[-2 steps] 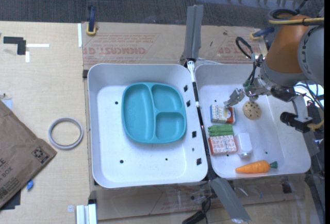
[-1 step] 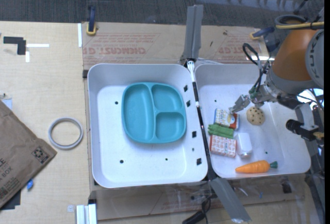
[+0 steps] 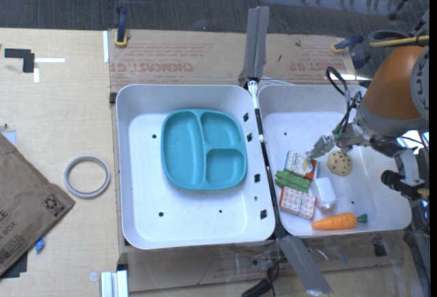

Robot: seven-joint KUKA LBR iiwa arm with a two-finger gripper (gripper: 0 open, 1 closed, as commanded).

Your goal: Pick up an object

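1. You see the grey arm with its orange band [image 3: 399, 80] reaching in over the right shallow white bin [image 3: 293, 104] at the table's right side
2. Its pincer [image 3: 326, 145] hangs low in that bin, fingers slightly parted with nothing between them
3. Just right of the pincer lies a round beige cookie-like ball [image 3: 339, 163]
4. Below the pincer you find a flat red-and-white printed packet [image 3: 298, 163], a green bean-shaped piece [image 3: 293, 181] across it, and a second printed packet [image 3: 298, 203]
5. A small white block [image 3: 323, 190] lies beside them, and an orange toy carrot [image 3: 336, 222] sits along the bin's near wall
6. The left white bin [image 3: 136, 173] holds a teal plastic divided plate [image 3: 203, 149]
7. A roll of tape [image 3: 87, 175] rests on the table toward its left edge
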